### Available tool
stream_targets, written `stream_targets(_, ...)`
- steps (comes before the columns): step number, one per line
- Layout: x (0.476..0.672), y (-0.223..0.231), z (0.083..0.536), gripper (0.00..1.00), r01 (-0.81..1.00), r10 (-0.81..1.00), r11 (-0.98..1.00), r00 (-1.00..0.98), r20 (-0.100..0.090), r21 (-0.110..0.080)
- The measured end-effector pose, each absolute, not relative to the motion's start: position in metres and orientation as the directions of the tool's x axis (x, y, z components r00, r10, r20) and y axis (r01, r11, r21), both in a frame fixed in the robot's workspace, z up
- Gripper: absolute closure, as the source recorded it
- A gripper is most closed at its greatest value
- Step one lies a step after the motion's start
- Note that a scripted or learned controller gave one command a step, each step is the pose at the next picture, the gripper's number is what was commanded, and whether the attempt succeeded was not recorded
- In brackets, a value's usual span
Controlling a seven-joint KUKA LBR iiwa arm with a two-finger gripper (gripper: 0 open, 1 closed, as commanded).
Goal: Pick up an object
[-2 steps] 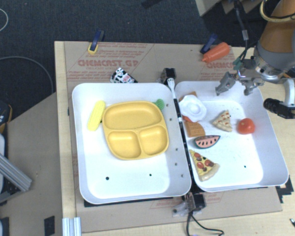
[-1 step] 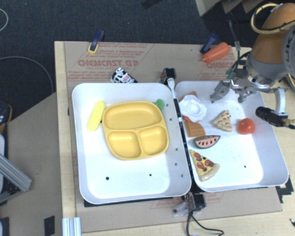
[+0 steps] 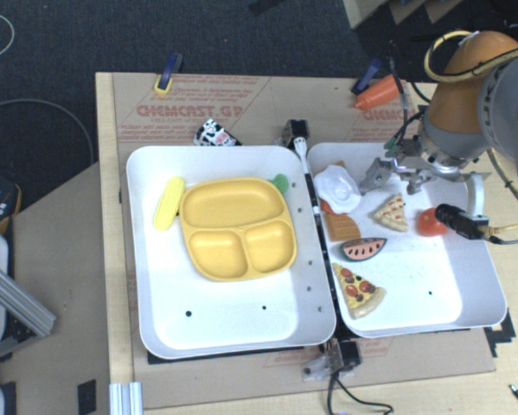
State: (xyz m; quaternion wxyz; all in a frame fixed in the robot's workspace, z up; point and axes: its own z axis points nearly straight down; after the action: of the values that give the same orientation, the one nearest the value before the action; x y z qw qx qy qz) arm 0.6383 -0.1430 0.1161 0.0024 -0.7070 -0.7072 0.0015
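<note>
Tool (image 3: 403, 168) hangs low over the back part of the right bin (image 3: 466, 305), arm (image 3: 466, 85) coming in from the right with its orange band above the wrist. Tool's metal parts cluster together and the view is too coarse there; can't tell whether it is spread or pressed together, and nothing is clearly seen pinched in it.

Pizza wedge (image 3: 392, 213), small and pale, lies just in front of the tool, close under it, contact unclear. White crumpled item (image 3: 338, 187) sits just to the tool's left, near the bin's left wall. Red round item (image 3: 428, 221) lies in front and slightly right of the tool, beside a black cylinder part (image 3: 457, 220) of the arm. Brown toast-like slab (image 3: 340, 226) is in front-left of the tool. Watermelon slice (image 3: 363, 249) lies further front-left. Pepperoni pizza slice (image 3: 360, 290) is furthest forward from the tool, near the bin's front-left.

Left bin (image 3: 207, 327) is well to the tool's left, holding a yellow divided tray (image 3: 237, 227), a yellow corn-like piece (image 3: 168, 202) touching the tray's far side, and a small green bit (image 3: 281, 182) at the tray's back corner.

Both bins rest on the desk (image 3: 111, 258).
</note>
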Motion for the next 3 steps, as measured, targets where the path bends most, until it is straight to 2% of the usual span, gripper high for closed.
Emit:
stream_targets(1,0.638,-0.142,0.083,0.0,1.0,1.0,0.0,0.0,0.002,-0.006)
stream_targets(2,0.639,-0.142,0.096,1.0,1.0,1.0,0.001,-0.001,0.0,0.0)
stream_targets(3,0.642,-0.136,0.141,1.0,1.0,1.0,0.001,-0.001,-0.002,0.007)
